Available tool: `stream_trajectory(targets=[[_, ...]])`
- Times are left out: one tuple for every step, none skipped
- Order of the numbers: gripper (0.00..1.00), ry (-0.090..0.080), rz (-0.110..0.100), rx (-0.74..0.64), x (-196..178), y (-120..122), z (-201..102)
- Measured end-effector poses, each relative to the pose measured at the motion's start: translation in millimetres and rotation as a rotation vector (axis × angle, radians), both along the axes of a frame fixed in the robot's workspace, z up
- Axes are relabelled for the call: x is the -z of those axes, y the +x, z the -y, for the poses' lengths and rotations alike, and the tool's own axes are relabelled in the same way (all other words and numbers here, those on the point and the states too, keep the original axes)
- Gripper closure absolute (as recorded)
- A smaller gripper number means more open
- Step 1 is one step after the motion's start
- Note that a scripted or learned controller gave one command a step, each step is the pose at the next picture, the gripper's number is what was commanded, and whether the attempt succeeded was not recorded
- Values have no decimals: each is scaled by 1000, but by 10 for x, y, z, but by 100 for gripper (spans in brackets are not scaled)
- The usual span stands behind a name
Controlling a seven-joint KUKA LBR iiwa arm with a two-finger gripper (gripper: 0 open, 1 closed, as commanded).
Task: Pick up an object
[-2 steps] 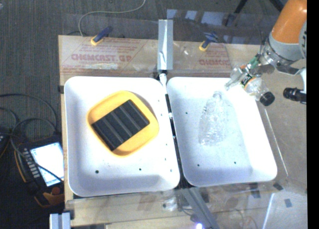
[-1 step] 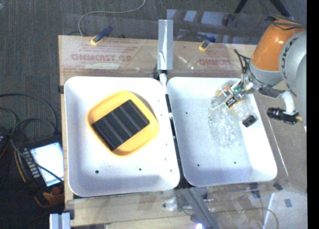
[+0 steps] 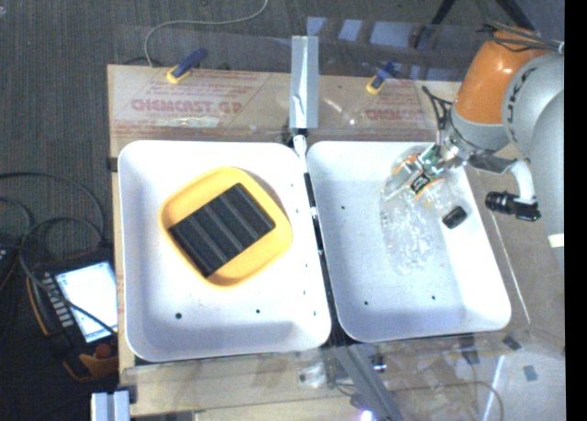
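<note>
My gripper (image 3: 419, 177) hangs over the back part of the right bin (image 3: 477, 309), reaching in from the right. Just under and in front of it lies a crumpled clear plastic thing (image 3: 409, 227), hard to make out against the white floor; its upper end reaches up to the gripper's tip. I cannot tell whether the two touch. A small black thing (image 3: 454, 217) sits on the bin floor just right of the plastic. In the left bin (image 3: 147, 318) lies a yellow rounded object with a black ridged top (image 3: 226, 226), far from the gripper.
A narrow divider (image 3: 314, 217) separates the two bins. The front half of the right bin shows bare white floor. Blue-and-yellow clamps (image 3: 186, 64) hold the board behind the bins.
</note>
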State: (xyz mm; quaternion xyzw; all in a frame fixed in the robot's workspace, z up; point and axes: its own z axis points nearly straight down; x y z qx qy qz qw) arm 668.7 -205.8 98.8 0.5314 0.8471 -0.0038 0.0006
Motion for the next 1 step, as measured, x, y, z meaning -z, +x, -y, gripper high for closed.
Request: stream_trajectory(targets=[[100, 0, -1, 0, -92, -1, -1]])
